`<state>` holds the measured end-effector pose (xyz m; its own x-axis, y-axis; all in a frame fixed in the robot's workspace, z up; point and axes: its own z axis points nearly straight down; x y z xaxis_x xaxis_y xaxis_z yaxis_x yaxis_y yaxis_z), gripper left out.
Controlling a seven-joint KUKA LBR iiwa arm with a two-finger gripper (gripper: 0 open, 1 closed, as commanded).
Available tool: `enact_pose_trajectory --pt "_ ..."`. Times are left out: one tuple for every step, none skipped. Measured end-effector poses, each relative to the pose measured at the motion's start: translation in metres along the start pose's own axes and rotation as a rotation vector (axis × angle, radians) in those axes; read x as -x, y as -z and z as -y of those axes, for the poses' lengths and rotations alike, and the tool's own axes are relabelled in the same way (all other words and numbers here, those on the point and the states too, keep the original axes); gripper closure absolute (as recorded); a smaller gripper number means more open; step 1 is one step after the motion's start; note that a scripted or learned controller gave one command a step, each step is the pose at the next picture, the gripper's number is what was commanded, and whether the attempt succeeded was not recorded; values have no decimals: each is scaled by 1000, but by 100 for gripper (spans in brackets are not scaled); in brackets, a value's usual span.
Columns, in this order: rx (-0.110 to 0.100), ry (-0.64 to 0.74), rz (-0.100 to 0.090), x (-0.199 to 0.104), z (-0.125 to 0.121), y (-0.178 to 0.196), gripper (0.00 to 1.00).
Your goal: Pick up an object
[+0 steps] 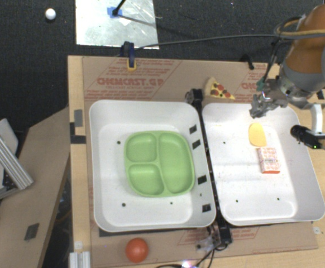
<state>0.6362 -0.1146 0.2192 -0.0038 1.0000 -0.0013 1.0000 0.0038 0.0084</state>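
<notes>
Hovering hand (258, 111): above the right white bin's (296, 205) far edge; whether its fingers are spread or pressed together is too small to tell.
Objects: pale yellow oval piece (257, 134) and small red-and-white box (268, 160) lie in that bin, just below the hand.

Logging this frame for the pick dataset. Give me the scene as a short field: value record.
left bin: green divided plate, centred
right bin: yellow oval piece near the far end; red-and-white box just in front of it
claw: above the right bin's far edge, beyond the yellow piece, nothing seen in it
outside bins: pizza slice toy on the board behind; orange ball in front
</notes>
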Motion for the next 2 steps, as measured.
enact_pose_trajectory --pt "-3 1 -1 0 -2 32 100" --pt "-8 5 -3 -53 15 20 100"
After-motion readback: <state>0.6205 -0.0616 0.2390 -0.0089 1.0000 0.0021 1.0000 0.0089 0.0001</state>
